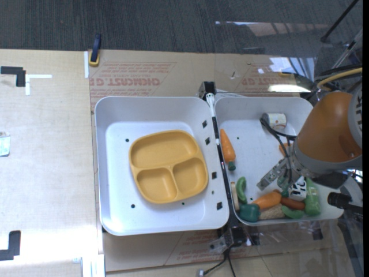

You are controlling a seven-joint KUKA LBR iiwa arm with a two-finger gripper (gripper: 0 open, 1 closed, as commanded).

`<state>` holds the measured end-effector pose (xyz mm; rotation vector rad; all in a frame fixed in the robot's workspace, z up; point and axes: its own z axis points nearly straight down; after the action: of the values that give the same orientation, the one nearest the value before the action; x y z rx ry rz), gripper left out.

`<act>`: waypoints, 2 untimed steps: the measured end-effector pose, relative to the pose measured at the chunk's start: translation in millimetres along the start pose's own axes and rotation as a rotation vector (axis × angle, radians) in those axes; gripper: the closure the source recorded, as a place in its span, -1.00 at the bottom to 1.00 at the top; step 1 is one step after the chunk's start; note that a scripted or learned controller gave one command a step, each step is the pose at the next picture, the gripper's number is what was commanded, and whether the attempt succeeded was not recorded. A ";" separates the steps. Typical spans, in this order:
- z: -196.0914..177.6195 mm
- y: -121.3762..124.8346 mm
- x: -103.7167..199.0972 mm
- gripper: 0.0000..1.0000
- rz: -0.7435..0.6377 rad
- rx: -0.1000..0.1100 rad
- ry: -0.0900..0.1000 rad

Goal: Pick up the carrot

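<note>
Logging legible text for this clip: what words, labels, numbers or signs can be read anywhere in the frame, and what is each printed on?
"CHEMCAST GP", my best reading: red print on the brown sheet under the bins, shown upside down and mirrored, so uncertain.
A second red print on the same sheet, behind the right bin: partly covered and under glare, unreadable.
Black-and-white marking near the claw: too small to read.
Yellow divided plate: no text seen.

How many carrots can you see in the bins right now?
2. One orange carrot with a green stem lies along the left wall of the right white bin. A second orange carrot sits in the toy pile near the front. Others may be hidden under the arm.
</note>
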<state>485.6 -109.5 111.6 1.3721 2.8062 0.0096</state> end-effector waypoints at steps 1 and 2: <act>0.0 0.0 0.1 -1.00 0.001 0.000 0.000; 13.7 0.3 -1.4 -1.00 -0.260 -0.007 -0.009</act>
<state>486.9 -110.4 97.9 0.9925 2.9493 0.0098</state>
